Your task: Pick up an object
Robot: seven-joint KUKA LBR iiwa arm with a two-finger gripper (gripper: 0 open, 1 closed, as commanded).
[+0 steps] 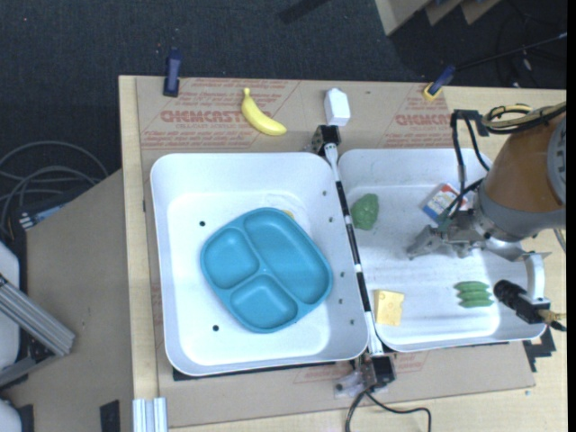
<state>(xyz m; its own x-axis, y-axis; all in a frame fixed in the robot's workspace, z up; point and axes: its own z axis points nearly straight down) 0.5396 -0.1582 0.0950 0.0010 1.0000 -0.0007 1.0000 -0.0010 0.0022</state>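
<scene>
My fingers [441, 244] hang spread apart over the floor of the right bin [423, 165], low in its middle toward the right wall, with nothing between them and, as far as this slanted view lets me judge, nothing touched. Just beside them, toward the bin's far edge, lies a small coloured box [438, 203], the nearest candidate for a pick. A green pod [472, 293] rests near the bin's front edge, a round green lump [364, 211] sits against the left wall, and a yellow square [389, 307] lies in the front left corner. The risk, as I read it, is closing on bare plastic: the fingers stand between the objects rather than over any one of them, so a squeeze here would likely catch air. A sideways drift could also nudge the box away or pin it against the bin wall. Across the divider, a blue divided tray [264, 268] fills the left bin [180, 187], and a banana [261, 117] lies on the desk [144, 241] along its far edge.
</scene>
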